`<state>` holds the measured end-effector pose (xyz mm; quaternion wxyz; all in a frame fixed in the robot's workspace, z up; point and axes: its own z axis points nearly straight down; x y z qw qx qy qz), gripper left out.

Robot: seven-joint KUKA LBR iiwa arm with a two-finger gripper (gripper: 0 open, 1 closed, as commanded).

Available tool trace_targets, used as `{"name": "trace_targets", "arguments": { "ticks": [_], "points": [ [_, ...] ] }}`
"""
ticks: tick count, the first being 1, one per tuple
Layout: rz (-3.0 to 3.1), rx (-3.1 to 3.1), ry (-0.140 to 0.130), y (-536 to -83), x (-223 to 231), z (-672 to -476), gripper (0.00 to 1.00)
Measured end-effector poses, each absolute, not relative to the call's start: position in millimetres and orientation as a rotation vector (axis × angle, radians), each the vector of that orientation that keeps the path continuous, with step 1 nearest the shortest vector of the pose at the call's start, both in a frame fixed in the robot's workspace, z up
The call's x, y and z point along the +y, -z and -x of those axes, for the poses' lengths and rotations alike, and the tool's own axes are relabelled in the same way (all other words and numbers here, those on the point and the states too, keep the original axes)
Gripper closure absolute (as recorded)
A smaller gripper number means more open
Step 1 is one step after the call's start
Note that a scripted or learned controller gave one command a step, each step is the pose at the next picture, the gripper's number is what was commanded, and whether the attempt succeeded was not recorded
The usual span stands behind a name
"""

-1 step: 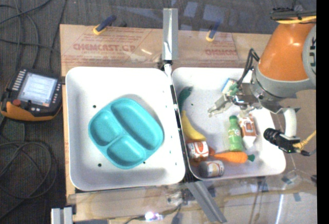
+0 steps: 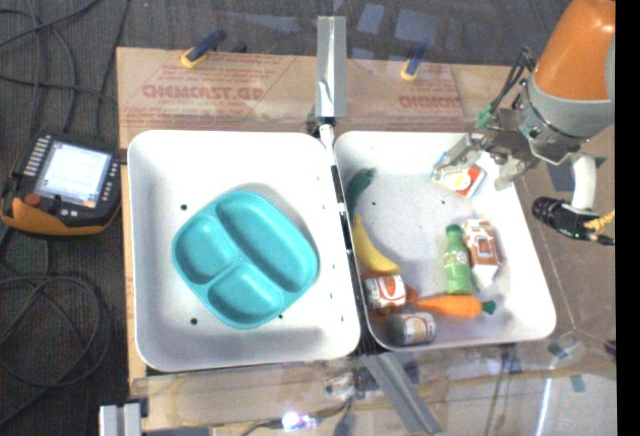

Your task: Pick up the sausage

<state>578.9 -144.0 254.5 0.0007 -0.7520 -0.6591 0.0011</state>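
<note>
My gripper (image 2: 478, 160) hangs over the far right part of the right bin (image 2: 420, 156), below the orange-banded wrist. Directly under it is a small white, red and yellow packet (image 2: 461, 180); whether it is held or lying in the bin is unclear. A stubby red-brown roll with a white band (image 2: 385, 291), which may be the sausage, lies at the bin's near left, well away from the gripper. It sits between a banana (image 2: 368, 249) and an orange carrot (image 2: 452, 306).
The right bin also holds a green bottle (image 2: 457, 260), a brown and white carton (image 2: 482, 246), a grey can (image 2: 411, 328) and a dark green piece (image 2: 358, 187). A teal divided plate (image 2: 246, 257) lies in the left bin (image 2: 150, 224). A pendant (image 2: 62, 184) rests left of the bench.
</note>
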Motion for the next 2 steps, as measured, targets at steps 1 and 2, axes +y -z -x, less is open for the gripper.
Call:
{"name": "trace_targets", "arguments": {
  "ticks": [1,2],
  "points": [
    [2.327,-2.108,-0.005,-201,-133,-577.9,0.0],
    [2.332,-2.101,-0.006,-165,-95,-584.6,0.0]
  ]
}}
